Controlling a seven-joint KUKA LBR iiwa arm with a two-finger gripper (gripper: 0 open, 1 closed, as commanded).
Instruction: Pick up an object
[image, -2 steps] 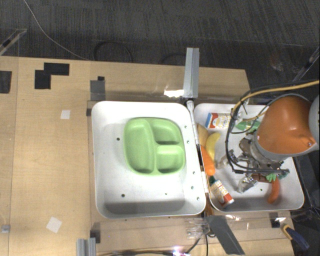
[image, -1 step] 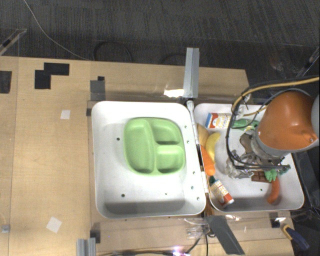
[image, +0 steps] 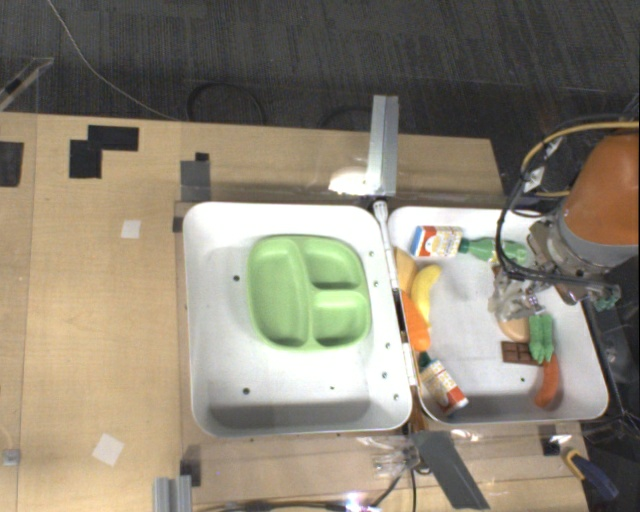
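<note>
My gripper (image: 513, 303) hangs low over the right bin (image: 470, 405), at its right-hand middle. Just under it lies a tan round item (image: 514, 327), partly hidden by the gripper. Close by are a brown chocolate bar (image: 515, 352), a green vegetable (image: 541, 338) and a red-orange sausage (image: 547, 386). Further left in the same bin lie a yellow banana (image: 425, 288), an orange carrot (image: 414, 326), a small bottle (image: 442, 386), a white carton (image: 437, 241) and a green bottle (image: 488, 248). Nothing is seen lifted off the bin floor.
The left bin (image: 215, 300) holds a green divided tray (image: 305, 290). A metal post (image: 383, 145) stands behind the wall between the bins. Black cables (image: 520, 190) loop off the arm above the right bin's far edge.
</note>
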